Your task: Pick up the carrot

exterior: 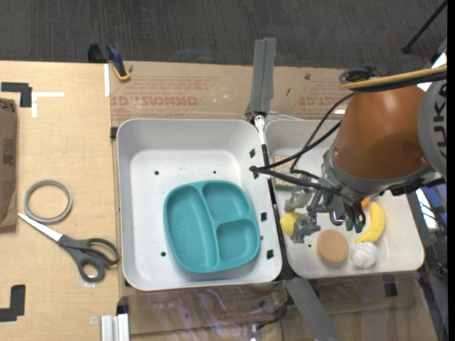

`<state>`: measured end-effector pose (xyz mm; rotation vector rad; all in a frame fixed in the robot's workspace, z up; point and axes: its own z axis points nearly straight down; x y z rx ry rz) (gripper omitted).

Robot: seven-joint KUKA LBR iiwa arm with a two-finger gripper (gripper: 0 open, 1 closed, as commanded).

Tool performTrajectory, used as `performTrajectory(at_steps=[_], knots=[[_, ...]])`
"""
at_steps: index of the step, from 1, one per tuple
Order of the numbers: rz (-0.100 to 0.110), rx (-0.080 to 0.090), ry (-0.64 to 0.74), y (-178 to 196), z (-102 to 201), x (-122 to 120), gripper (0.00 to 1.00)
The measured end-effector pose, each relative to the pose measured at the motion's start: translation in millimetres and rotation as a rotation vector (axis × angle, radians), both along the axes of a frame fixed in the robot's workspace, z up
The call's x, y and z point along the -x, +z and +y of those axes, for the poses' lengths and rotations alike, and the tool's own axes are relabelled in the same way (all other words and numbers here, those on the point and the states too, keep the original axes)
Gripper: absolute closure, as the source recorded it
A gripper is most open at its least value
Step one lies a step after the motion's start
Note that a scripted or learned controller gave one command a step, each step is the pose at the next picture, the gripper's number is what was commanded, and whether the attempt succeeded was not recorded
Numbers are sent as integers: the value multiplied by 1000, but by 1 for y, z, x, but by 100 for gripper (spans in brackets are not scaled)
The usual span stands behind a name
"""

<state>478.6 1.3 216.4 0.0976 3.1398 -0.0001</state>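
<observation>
In the right bin [398, 261] a small orange sliver of the carrot [366, 204] peeks out beside the top of a banana, mostly hidden under the arm's orange band. My gripper [328, 224] hangs low over the bin's middle, just left of the carrot. Its fingers stand apart, open, with nothing between them.
A yellow banana [375, 224], a round tan piece [332, 247], a white lump [364, 256] and a yellow fruit [288, 223] lie around the gripper. The left bin [142, 155] holds a teal divided plate [212, 225]. Scissors [78, 247] and a tape ring [47, 200] lie on the bench at left.
</observation>
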Motion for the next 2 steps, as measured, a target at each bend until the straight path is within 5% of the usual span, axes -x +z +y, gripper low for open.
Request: performTrajectory(at_steps=[1,2], knots=[[-3,0,186,27,46,-3,100],[0,-1,551,0,61,-5,100]])
